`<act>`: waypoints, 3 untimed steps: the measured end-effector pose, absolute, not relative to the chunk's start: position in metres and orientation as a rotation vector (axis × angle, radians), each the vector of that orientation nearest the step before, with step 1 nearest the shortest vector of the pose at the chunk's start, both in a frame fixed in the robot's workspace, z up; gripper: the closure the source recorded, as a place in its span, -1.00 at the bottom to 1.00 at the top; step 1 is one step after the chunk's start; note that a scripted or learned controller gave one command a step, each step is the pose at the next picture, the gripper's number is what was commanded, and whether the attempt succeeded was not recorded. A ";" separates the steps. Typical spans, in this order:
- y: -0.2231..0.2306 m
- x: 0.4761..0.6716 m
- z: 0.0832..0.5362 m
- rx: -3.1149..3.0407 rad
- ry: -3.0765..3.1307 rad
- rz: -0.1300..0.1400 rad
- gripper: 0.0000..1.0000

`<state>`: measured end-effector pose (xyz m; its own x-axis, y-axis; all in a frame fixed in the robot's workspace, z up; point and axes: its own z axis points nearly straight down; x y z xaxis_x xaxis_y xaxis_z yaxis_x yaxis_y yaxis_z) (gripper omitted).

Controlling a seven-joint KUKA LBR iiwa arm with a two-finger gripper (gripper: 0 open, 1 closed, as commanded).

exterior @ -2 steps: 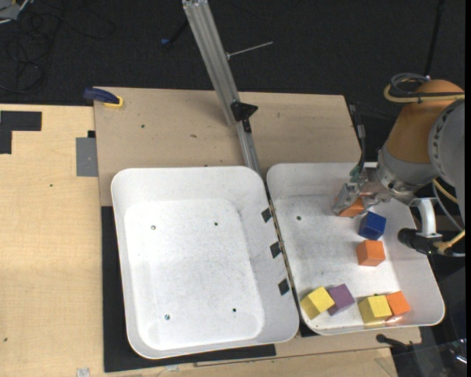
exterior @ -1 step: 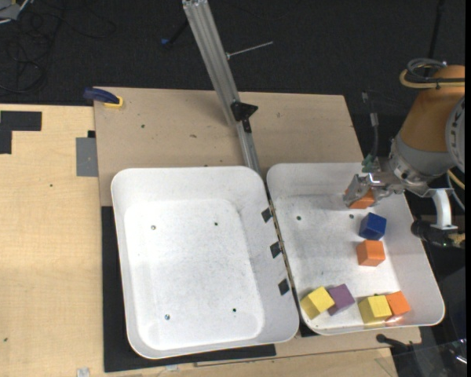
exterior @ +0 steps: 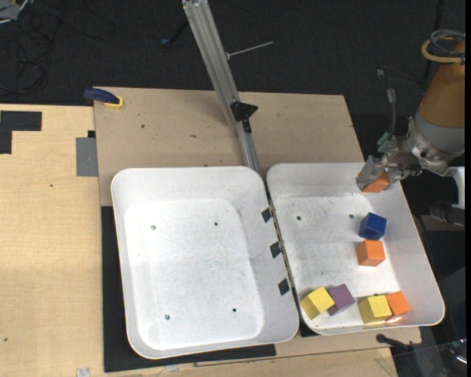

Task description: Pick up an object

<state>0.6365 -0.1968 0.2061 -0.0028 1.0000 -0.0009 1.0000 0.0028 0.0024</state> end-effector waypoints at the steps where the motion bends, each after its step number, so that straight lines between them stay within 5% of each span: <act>1: -0.199 0.641 0.269 2.216 2.221 0.003 1.00; 3: -0.109 0.623 0.240 2.223 2.230 -0.004 1.00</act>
